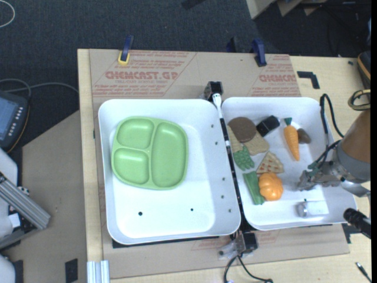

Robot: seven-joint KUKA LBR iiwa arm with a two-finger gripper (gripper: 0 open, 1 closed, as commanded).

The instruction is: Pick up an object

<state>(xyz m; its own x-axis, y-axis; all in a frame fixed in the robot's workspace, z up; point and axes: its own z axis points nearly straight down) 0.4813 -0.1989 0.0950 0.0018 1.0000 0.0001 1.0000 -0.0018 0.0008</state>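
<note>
Here your gripper [310, 177] hangs over the right bin [306, 106] near its right edge; I cannot tell its state. The objects crowd that bin's left half: one orange [270, 187], one carrot [291, 142], one brown round piece [241, 128], one black block [267, 124]. Open floor lies along its front right corner. One green divided plate [150, 152] sits in the left bin [118, 217]. The board [177, 69] behind reads "CHEMCAST".
</note>
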